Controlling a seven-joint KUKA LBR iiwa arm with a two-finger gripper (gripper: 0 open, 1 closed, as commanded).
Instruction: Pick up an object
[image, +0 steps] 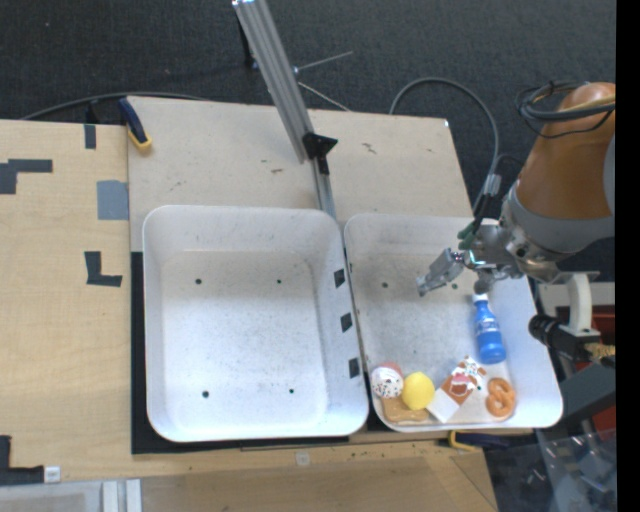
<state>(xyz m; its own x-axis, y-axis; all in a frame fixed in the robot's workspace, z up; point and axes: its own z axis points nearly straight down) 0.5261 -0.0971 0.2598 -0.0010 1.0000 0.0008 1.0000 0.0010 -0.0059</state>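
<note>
End effector (437, 277) hovered over the right bin (400, 300); whether released or clenched, I cannot tell. Objects (445, 390) sat crowded at the near wall: descent risked a multi-item or wall-blocked grasp

No text, brand, number or sign can be read anywhere. The blue bottle (489, 335) in the right bin (400, 250) carries a pale label too small to make out, and the small red-and-white item (463, 381) just below the bottle shows print that is only a blur.
</note>
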